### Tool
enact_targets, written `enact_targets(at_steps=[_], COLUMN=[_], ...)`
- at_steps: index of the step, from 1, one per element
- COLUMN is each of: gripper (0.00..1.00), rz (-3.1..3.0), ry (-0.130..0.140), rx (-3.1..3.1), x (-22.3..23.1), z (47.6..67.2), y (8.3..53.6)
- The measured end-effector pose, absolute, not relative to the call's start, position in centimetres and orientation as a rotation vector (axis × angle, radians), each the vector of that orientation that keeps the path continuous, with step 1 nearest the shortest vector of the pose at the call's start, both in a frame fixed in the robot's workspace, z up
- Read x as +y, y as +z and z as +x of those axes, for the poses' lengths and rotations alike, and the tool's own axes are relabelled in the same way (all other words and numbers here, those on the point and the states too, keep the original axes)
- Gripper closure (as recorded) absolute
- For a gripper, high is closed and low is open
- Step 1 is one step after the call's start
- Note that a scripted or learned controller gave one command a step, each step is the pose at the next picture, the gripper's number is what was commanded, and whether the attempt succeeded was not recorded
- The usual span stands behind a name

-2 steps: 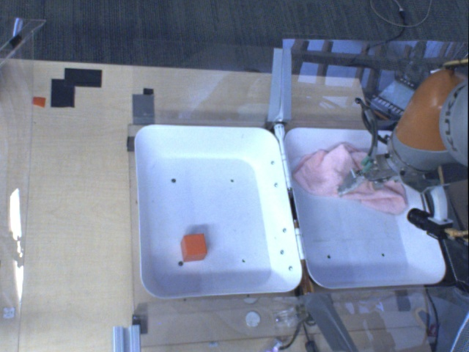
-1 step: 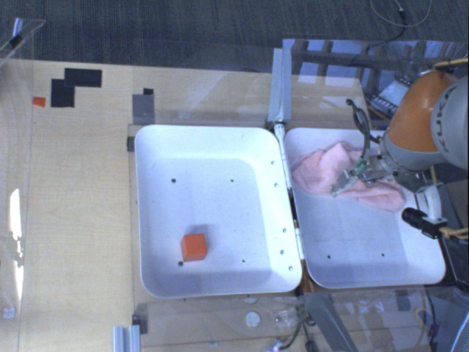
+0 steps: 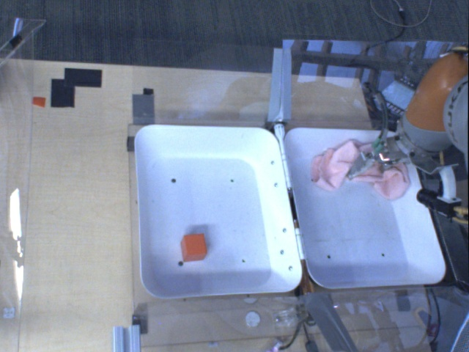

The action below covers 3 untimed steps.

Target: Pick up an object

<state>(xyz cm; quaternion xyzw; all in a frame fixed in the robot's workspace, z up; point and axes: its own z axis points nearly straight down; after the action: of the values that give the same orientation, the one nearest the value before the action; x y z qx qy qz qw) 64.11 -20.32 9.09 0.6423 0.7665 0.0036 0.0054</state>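
Pink cloth (image 3: 344, 166) in right bin (image 3: 366, 259) — pincer (image 3: 370, 163) state unclear; orange block (image 3: 194, 247) in left bin (image 3: 212, 152).

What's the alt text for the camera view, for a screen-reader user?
The grey arm's pincer is down on a crumpled pink cloth at the far side of the right white bin. An orange block lies alone in the left white bin, toward its near left corner.
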Motion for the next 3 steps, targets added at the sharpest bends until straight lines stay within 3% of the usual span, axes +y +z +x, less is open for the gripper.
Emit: enact_targets(at_steps=[1, 2, 3], gripper=[0.00, 0.00, 0.00], rz=[1.913, 1.872, 1.851], ry=[-0.010, -0.011, 0.004], rx=[2.519, 2.549, 2.532], x=[-20.3, -20.3, -20.4], z=[66.7, 66.7, 63.6], y=[9.0, 9.0, 10.4])
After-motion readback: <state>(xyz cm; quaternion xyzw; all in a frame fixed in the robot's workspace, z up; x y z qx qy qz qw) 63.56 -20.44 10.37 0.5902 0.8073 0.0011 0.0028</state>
